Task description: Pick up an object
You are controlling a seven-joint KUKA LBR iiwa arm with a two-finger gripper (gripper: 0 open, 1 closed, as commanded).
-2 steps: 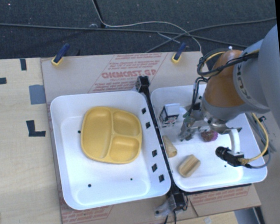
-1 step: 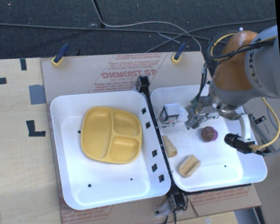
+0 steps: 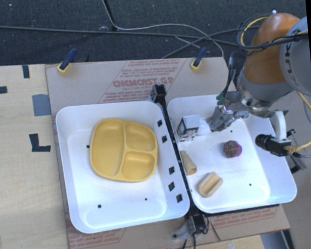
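We're hovering the gripper (image 3: 219, 119), finger spacing unclear, over the right bin (image 3: 260, 190); the purple ball (image 3: 232, 149) looks light, rollable — we're favouring its widest middle.

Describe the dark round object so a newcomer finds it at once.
Look in the right white bin, the one the arm reaches over. Just below the gripper lies a dark purple ball. It is round and dark, unlike the two tan pieces nearer the divider.

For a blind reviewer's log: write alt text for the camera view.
A grey robot arm reaches from the right over the right white bin, gripper low near a small grey-white block. That bin also holds a dark purple ball and two tan pieces; the left bin holds a yellow divided plate.
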